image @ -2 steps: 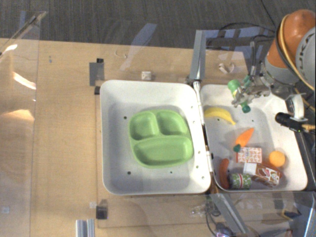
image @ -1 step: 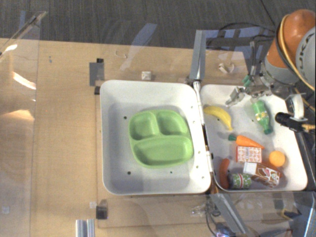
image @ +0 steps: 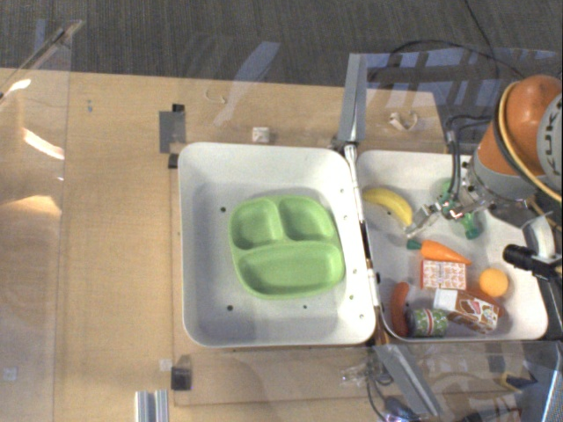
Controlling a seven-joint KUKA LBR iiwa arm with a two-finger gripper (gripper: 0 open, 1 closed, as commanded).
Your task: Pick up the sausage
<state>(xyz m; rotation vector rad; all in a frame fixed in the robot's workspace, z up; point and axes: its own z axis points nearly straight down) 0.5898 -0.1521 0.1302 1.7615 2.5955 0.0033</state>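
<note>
Hovering over the right bin [image: 528, 328], the gripper [image: 446, 209] is spread and empty; next, descend onto the sausage [image: 399, 306].

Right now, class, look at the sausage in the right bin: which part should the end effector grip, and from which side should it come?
Grip the sausage at its upper, free end, coming from above. It lies upright along the right bin's left wall, and the can crowds its lower right, so a descent near the top looks safest.
</note>
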